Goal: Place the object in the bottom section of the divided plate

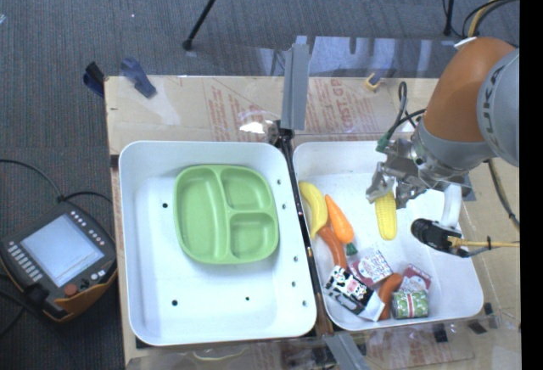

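Hanging over the right bin (475, 275), the tool (392, 187) sits right at the upper end of the corn (387, 216), a yellow cob that runs down and away from it. Whether the cob is between the fingers or merely lies on the bin floor under them I cannot tell, and the same goes for how the fingers stand; the wrist hardware hides them.

That doubt is the main risk. If the cob is caught, it looks caught at its very tip, so its weight hangs below the grip and it could swing or slide out during the carry. A drop could land it back among the banana (312, 205), the carrot (338, 221) and the small packets at the bin's lower edge.

The plate (197, 215) lies in the left bin (144, 292), well apart from the cob, with the two bins' touching walls in between. A low carry could knock the dangling end on that ridge.

The target section is small, and a long cob set down crooked would probably rest across a divider rather than inside.
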`<move>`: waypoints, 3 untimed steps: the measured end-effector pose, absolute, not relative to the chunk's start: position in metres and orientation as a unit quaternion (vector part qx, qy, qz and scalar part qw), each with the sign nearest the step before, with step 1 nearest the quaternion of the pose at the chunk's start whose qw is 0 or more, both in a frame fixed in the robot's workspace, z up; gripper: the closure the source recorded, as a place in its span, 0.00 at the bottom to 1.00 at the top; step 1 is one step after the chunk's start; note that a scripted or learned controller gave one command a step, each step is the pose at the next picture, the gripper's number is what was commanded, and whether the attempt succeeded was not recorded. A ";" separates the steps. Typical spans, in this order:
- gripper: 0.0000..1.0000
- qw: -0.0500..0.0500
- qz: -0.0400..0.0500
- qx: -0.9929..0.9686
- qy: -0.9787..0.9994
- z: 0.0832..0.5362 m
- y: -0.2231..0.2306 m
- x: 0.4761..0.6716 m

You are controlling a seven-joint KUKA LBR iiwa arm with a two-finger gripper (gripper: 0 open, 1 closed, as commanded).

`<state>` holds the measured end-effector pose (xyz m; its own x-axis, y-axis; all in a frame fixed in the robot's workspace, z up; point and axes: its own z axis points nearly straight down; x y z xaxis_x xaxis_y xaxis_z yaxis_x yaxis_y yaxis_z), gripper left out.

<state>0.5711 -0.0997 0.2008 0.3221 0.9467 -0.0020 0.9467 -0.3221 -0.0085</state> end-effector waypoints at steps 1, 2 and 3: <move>1.00 0.001 0.002 -0.852 -0.524 0.302 -0.093 0.613; 1.00 0.002 0.003 -0.844 -0.537 0.259 -0.037 0.615; 1.00 0.002 0.003 -0.814 -0.581 0.249 0.022 0.598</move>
